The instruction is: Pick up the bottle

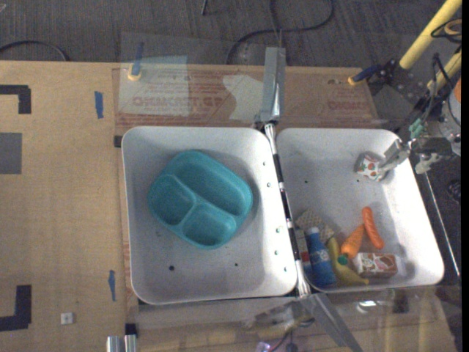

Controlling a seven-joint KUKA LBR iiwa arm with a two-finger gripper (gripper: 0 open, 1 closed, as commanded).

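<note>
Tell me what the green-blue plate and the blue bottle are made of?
The teal plate looks like plastic: one even colour, smooth moulded compartments with rounded edges and a soft sheen. The blue bottle also looks like plastic, with a solid blue body and a pale label, though it is small here, so that is a guess. Both white bins look like matte plastic too.

arm [447, 116] cut off at right edge, tool [396, 155] fingers blurred
</note>
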